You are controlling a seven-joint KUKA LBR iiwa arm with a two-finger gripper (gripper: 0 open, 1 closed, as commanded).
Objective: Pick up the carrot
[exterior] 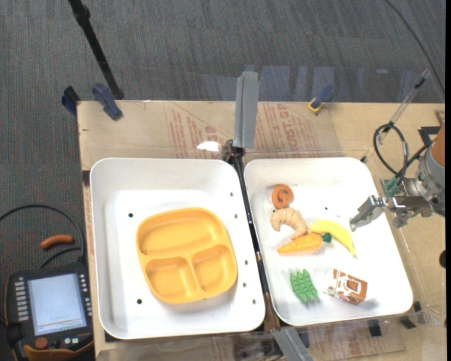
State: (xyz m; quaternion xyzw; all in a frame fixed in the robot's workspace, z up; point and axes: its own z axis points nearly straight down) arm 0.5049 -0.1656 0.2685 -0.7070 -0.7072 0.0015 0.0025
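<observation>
Brown cardboard-covered surface bearing two shallow white bins. Nearest in right bin: small orange-white carton, green ridged toy. Beyond them, orange plastic carrot touching yellow banana. Farther right, metal hand hovering apart; finger spread impossible to tell.

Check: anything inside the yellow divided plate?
Nothing visible in the yellow plate; all three compartments look bare. What lies beneath it in the left bin is covered.
</observation>
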